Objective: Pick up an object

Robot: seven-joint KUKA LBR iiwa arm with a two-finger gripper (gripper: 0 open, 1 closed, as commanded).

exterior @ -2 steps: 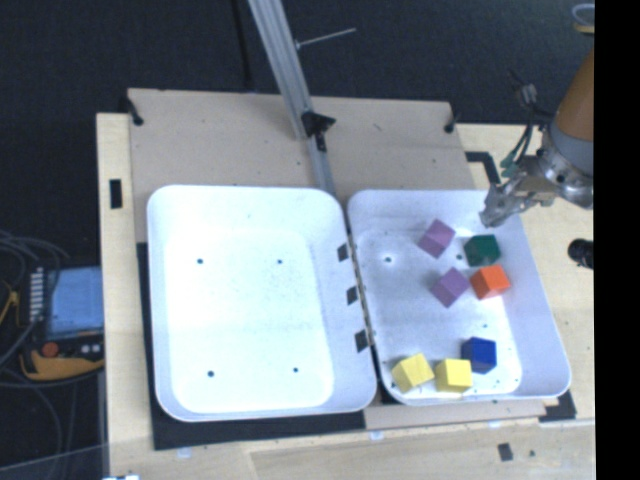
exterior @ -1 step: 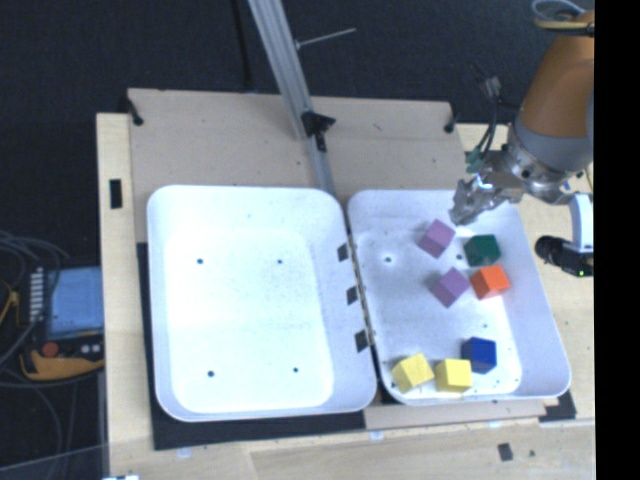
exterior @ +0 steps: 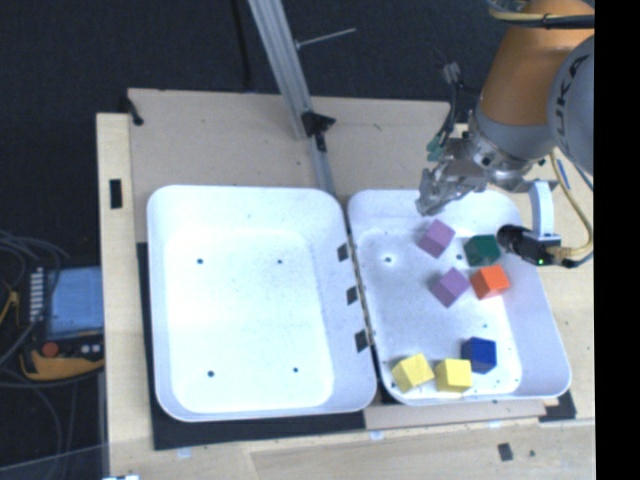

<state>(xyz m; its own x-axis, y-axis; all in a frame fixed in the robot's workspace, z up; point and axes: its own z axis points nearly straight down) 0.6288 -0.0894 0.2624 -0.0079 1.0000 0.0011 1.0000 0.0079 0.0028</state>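
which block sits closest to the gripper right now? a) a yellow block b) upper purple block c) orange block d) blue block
b: the gripper hangs at the far edge of the right bin, just above the upper purple block, while the orange block, blue block and yellow blocks lie farther toward the near side.

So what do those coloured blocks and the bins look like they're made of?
The purple blocks, yellow blocks and blue block look like matte painted wood or foam: flat colour, no glare. Which of the two is unclear. The right bin and left bin look like smooth white moulded plastic, with rounded corners.
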